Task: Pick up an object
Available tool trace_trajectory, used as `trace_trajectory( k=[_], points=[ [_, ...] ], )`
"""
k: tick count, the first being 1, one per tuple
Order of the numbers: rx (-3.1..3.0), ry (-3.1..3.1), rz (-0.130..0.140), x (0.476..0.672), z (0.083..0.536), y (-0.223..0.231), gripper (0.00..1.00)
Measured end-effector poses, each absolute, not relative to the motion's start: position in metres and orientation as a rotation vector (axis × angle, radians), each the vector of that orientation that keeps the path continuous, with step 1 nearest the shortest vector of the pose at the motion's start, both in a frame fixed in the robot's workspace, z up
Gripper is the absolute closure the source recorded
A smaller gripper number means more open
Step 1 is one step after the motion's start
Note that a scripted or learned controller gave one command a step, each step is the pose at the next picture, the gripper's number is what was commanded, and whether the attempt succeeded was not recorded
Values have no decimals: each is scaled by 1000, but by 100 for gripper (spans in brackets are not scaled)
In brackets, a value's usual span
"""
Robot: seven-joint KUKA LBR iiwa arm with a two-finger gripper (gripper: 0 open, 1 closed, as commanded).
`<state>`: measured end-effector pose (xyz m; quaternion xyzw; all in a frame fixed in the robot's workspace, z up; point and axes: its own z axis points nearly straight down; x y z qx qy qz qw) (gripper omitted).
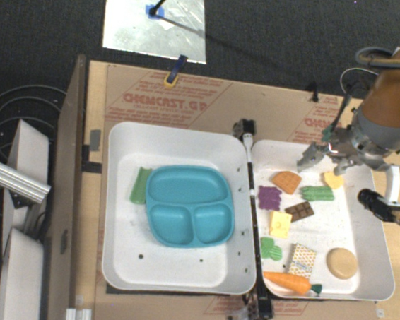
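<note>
Two shallow white plastic bins sit side by side on a brown cardboard sheet (192,94) printed with red lettering that reads "CHEMCAST GP" (the rest is too faint to read). The left bin (123,183) holds a glossy teal divided plate (189,206) with three compartments, and a flat green strip (140,185) lies touching the plate's left edge.

The right bin (377,270) holds small toy foods: an orange cracker-like wedge (286,180), a purple lumpy piece (269,196), a green ridged piece (317,194), a pale yellow piece (333,180), a brown chocolate bar (299,211), a yellow square (280,224), a green leafy piece (271,249), a patterned wafer (302,259), a round tan bun (342,263) and an orange carrot (287,281) lying at the near edge.

The gripper (328,161) hangs over the far part of the right bin, its two metal fingers spread apart with nothing between them, tips above the bin floor just beyond the orange wedge and the yellow piece
</note>
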<state>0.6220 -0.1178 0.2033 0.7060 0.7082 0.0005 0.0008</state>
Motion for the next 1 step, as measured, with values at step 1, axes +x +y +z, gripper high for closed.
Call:
trace_trajectory(
  k=[1],
  points=[
    [2225,2223,-5,628,100,-151,0]
  ],
)
